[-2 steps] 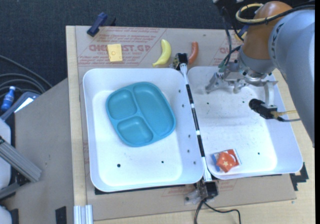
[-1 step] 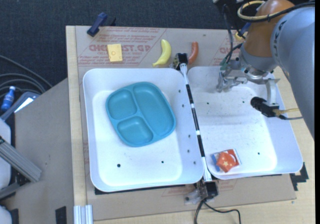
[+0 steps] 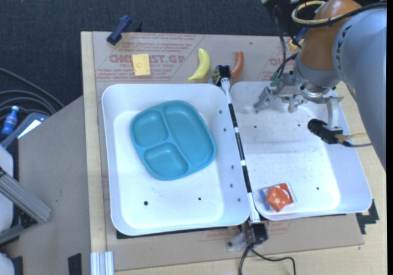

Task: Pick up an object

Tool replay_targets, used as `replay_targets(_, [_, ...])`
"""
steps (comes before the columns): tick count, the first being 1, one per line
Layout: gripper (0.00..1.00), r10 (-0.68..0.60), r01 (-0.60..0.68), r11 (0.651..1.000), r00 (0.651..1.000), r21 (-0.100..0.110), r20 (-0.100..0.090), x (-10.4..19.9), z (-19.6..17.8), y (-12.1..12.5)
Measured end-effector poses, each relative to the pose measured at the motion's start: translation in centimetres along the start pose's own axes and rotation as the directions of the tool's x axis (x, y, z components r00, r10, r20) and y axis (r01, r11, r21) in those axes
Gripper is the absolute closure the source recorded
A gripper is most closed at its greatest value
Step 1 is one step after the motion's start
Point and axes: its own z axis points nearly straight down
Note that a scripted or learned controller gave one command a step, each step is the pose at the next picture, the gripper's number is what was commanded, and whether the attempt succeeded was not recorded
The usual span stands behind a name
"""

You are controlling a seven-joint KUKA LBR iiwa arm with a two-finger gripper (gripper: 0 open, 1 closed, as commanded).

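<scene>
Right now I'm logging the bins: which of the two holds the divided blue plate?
The left bin holds the blue plate; the right bin, where the claw hovers, has an orange packet.

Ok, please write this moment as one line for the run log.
arm: over right bin, far end | gripper: nothing seen held | small orange-red packet: right bin, near edge | blue three-compartment plastic tray: left bin

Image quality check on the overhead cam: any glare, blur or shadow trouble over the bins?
Camera view: lighting is even, with soft shadows; the left bin looks bright but keeps its edges; the blue divided plate and the small orange-red packet read sharp; the gripper is slightly soft, and the arm's grey body at the right edge is blurred.
</scene>
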Motion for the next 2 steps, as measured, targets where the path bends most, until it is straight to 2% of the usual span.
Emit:
replay_targets(1, [0.0, 0.002, -0.002, 1.0, 1.0, 0.002, -0.002, 1.4, 2.1, 0.9])
replay_targets(2, [1.0, 0.001, -0.001, 1.0, 1.0, -0.001, 0.0, 1.4, 1.0, 0.9])
